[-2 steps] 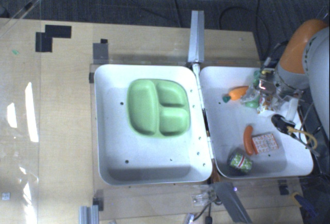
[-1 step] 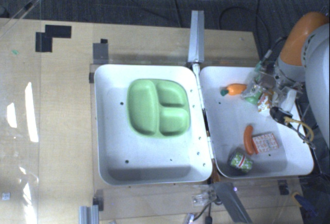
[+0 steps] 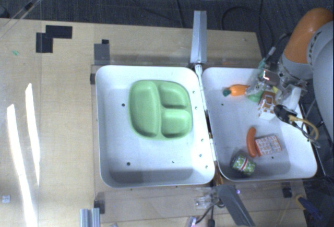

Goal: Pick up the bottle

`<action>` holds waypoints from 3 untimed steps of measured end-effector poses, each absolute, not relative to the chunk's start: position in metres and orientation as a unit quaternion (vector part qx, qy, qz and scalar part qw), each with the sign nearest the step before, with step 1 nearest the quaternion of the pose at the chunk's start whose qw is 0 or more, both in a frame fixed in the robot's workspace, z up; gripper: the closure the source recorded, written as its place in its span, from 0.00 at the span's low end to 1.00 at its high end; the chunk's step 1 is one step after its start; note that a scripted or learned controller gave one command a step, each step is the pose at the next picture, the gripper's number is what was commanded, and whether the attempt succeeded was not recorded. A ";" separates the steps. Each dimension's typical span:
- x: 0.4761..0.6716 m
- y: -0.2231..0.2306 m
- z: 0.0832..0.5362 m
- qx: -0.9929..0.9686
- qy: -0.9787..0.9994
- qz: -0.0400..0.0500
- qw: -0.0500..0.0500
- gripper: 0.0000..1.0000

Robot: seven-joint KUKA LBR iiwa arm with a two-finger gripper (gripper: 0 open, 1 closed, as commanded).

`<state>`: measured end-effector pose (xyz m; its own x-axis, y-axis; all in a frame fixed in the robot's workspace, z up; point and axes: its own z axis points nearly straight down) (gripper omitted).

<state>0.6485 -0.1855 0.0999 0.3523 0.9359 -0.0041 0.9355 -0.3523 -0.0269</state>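
Note:
The bottle (image 3: 254,89) looks like a small clear one with a green tint, lying near the back of the right bin (image 3: 229,132). It rests just right of an orange carrot (image 3: 237,90). My gripper (image 3: 267,102) hangs low over the bin, right against the bottle's right side, and partly covers it. The grey arm with its orange band (image 3: 308,33) reaches in from the right above it. From this slant I cannot make out whether the bottle is held.
The right bin also holds a red sausage (image 3: 251,141), a red patterned packet (image 3: 267,144) and a round green item (image 3: 243,164) near the front. A green divided tray (image 3: 159,108) lies in the left bin (image 3: 112,132). Cables trail beside the arm.

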 end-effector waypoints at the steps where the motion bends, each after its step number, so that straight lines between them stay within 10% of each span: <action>1: 0.657 -0.138 0.125 -0.779 -0.627 -0.002 -0.002 1.00; 2: 0.636 -0.181 0.223 -0.793 -0.610 -0.002 -0.003 1.00; 3: 0.636 -0.180 0.223 -0.792 -0.610 -0.002 -0.002 0.00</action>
